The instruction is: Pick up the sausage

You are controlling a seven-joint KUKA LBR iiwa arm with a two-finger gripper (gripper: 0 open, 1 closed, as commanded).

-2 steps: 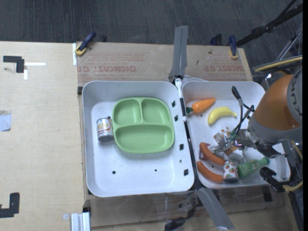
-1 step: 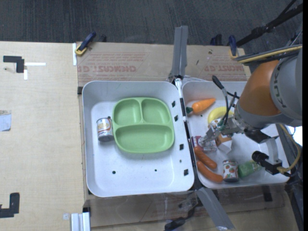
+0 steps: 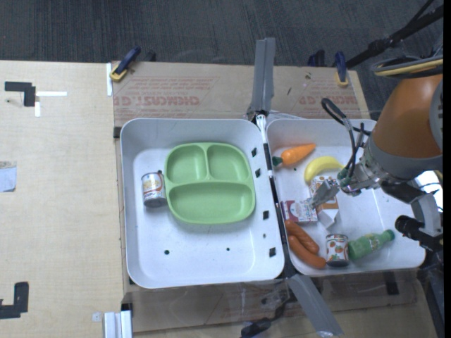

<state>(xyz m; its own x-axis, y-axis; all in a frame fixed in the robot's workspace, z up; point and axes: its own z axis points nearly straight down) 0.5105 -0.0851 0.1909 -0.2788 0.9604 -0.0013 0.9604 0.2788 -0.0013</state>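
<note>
The sausage (image 3: 304, 246), a pair of orange-red links, lies near the front left corner of the right bin (image 3: 394, 263). My gripper (image 3: 323, 192) hangs over the middle of that bin, above and slightly right of the sausage, well apart from it. It hovers over a small red and white carton (image 3: 299, 210) and a white wrapper piece (image 3: 329, 217).
The right bin also holds a carrot (image 3: 296, 153), a banana (image 3: 323, 167), a small can (image 3: 337, 249) and a green bottle (image 3: 369, 244) beside the sausage. The left bin (image 3: 141, 252) carries a green divided plate (image 3: 210, 182) and a can (image 3: 153, 189).
</note>
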